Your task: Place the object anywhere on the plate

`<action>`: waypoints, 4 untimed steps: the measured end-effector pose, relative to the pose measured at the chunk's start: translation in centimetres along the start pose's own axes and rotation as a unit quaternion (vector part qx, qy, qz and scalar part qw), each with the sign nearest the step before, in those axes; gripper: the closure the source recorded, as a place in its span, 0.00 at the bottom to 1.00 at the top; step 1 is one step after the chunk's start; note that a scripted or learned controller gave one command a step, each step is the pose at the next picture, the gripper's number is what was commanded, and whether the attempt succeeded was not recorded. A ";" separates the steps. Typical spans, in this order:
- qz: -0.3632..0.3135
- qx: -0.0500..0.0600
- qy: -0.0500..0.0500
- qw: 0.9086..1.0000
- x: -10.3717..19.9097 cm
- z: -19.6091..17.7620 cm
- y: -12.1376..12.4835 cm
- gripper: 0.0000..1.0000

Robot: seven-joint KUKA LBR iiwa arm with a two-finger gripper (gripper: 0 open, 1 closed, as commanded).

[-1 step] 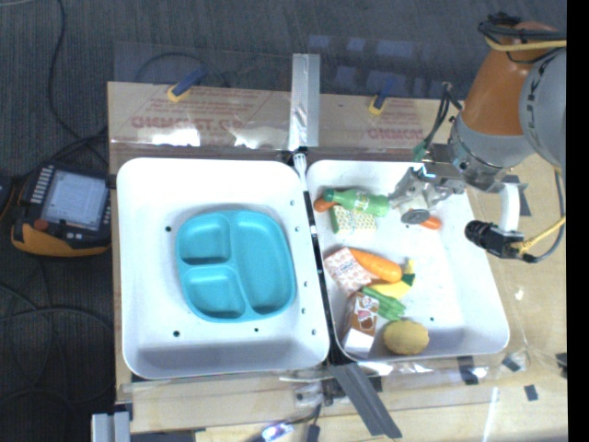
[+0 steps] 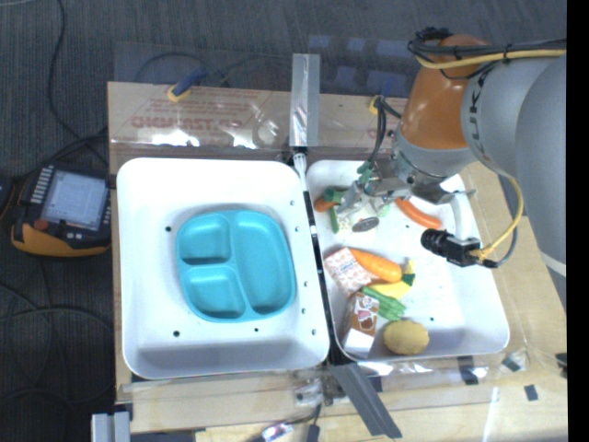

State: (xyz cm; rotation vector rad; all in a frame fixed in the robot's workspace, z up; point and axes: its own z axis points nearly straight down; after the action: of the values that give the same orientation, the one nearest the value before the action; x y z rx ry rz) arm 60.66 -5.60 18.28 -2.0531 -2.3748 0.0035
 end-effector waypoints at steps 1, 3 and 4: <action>-0.010 -0.001 0.000 1.000 -0.3 -7.9 -2.3 1.00; -0.053 0.001 0.000 0.999 13.0 0.1 -4.6 1.00; -0.090 0.000 0.000 0.996 22.8 -1.3 -0.5 1.00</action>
State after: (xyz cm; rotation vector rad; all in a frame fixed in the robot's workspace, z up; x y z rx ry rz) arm 56.92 16.87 19.61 -1.8308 -2.5495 0.0029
